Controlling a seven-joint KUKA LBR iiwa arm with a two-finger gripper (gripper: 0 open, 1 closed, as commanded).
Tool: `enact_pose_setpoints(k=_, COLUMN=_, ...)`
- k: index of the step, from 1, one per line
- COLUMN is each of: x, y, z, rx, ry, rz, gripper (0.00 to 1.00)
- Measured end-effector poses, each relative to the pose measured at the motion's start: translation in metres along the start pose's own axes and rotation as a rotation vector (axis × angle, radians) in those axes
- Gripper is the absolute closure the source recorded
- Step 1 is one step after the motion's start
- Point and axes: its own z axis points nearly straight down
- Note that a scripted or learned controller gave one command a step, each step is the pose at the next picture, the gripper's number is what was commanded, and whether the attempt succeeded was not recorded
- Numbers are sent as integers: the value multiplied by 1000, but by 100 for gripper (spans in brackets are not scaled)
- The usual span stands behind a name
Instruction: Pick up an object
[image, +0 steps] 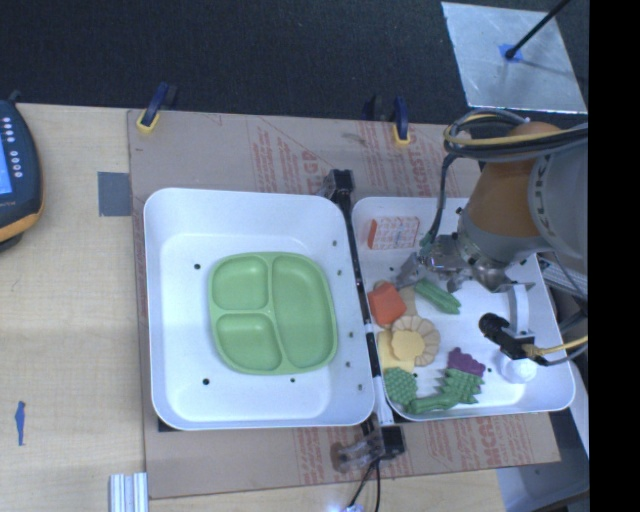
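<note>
Lowering squarely over the green pod-shaped toy (436, 296) in the right bin (545, 398), just beside the orange piece (387, 301), with fingers (412, 268) spread narrowly above it and holding nothing, closing only once astride.

The arm (560, 190) is grey with a broad orange band (505, 195) just above the wrist. Black and yellow cables (480, 125) loop behind that band.
</note>
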Motion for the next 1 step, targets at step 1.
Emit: enact_pose_setpoints(k=1, x=1, y=3, z=-11, rx=-2, ry=1, rz=-4, gripper=100)
